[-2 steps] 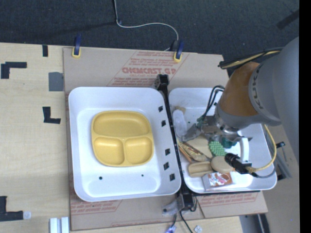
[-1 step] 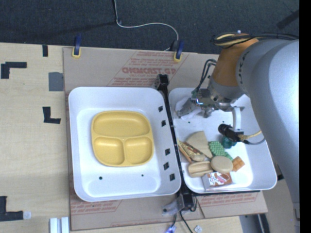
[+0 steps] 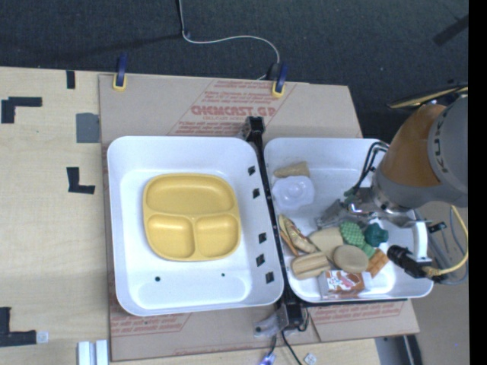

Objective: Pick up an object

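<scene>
Two shallow white bins sit side by side on a sheet of brown cardboard (image 3: 228, 105) that is clamped to the bench at its far edge by two small clips. The left bin (image 3: 125, 226) holds a yellow divided tray (image 3: 192, 215) with three compartments, lying flat near the bin's middle. The right bin (image 3: 327, 154) carries a heap of small objects gathered toward its near half: a clear plastic lid or cup (image 3: 294, 192) toward the far left, a tan block (image 3: 292, 169) just beyond it, a banana-like piece (image 3: 295, 236) along the left wall, pale bread-shaped items (image 3: 310, 264) and a round tan one (image 3: 351, 259) near the middle, a green ridged object (image 3: 354, 233), a darker teal piece (image 3: 376, 236) beside it, an orange piece (image 3: 377, 262), and a red-and-white packet (image 3: 344, 282) at the near edge. The arm (image 3: 426, 158) reaches in from the right, its orange band above the wrist over the right bin's right side. The gripper (image 3: 342, 210) points left and down into the pile, just beside the green ridged object; whether its tips are spread or pressed together cannot be told, and nothing is seen pinched between them. A thin white cable (image 3: 228, 40) loops across the dark floor beyond the bench.
</scene>
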Available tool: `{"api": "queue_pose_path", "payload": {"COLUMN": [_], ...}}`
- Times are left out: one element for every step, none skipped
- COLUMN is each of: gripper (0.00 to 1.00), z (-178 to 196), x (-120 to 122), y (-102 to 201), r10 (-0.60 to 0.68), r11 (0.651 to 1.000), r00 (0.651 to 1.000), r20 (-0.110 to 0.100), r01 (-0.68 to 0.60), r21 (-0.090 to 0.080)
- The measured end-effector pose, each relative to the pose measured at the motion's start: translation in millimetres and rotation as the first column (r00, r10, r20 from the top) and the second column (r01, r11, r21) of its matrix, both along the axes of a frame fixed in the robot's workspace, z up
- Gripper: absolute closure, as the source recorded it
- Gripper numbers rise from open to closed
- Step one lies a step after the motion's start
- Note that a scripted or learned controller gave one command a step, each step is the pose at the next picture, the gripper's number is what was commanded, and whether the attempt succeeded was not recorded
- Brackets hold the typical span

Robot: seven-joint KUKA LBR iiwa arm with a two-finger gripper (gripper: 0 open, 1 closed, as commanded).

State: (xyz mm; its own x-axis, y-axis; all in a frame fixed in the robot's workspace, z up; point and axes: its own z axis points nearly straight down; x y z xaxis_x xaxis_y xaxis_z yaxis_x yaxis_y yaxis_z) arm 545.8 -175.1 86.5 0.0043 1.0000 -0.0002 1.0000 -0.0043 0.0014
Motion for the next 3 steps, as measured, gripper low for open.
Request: {"api": "queue_pose_path", "payload": {"gripper": [0.00,0.00,0.00], "z": [-1.1,-0.2,-1.3], "x": [92.5,-41.3,30.7], "y": [31.2,18.0,68.4], "r10": [0.010,0.001,0.010], "r11": [1.000,1.000,1.000], "r00": [1.000,1.000,1.000], "r20": [0.004,-0.002,0.003], "r01": [-0.010,-0.001,-0.010], "r21": [-0.001,0.000,-0.003]}}
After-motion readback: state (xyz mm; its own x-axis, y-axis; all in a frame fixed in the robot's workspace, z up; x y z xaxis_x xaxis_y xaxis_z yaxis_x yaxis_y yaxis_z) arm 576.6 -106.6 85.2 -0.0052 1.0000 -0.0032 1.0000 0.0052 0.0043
